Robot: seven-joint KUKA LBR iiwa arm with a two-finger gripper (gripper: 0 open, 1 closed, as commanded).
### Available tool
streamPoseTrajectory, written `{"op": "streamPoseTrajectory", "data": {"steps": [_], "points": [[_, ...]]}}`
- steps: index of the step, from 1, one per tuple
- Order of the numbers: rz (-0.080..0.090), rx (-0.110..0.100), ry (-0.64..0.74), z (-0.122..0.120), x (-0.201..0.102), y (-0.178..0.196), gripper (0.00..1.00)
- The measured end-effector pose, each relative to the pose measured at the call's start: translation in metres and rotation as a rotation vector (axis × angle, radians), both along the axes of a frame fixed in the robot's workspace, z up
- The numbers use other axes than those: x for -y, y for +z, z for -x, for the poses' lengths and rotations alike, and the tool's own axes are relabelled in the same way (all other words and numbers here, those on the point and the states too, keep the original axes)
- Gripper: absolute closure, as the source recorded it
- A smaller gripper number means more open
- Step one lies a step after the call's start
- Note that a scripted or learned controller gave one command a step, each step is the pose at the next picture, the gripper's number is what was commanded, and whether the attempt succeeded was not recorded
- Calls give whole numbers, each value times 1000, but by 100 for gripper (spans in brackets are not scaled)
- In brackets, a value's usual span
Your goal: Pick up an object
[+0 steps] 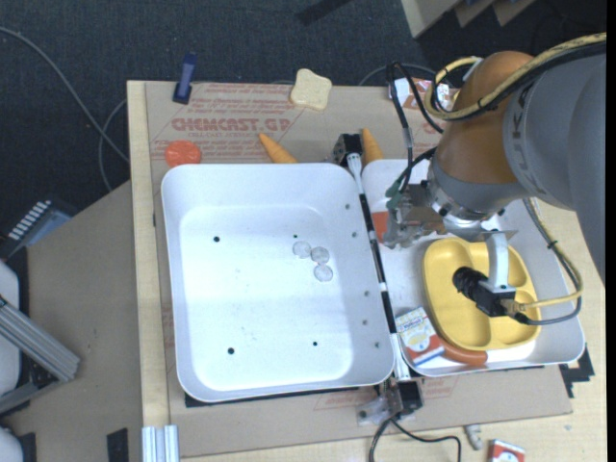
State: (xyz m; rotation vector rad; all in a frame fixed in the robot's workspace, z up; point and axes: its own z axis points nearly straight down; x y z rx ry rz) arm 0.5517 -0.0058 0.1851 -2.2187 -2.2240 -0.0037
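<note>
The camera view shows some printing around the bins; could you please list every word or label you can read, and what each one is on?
"CHEMCAST GP": red print on the brown board behind the left bin.
Smaller red lines above and below it: too blurred to read.
Small carton in the right bin: its label is too small to read.

The two bins (192,258) are white. A dish (462,306) is yellow. The arm (539,114) is grey with an orange band (481,114). The board (231,123) is tan with red letters.

Bench (241,123) bears left bin (192,258), right bin (568,340); bread slice (311,89), blue clip (184,78), orange disc (182,153) behind.
</note>
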Motion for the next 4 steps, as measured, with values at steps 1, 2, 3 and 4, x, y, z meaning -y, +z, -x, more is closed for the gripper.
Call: {"op": "streamPoseTrajectory", "data": {"steps": [1, 2, 3, 4], "points": [[2, -2, -1, 1, 1, -1, 0], [2, -4, -3, 31, 56, -1, 0], [3, -3, -4, 65, 93, -97, 0], [2, 2, -3, 71, 101, -99, 0]]}}
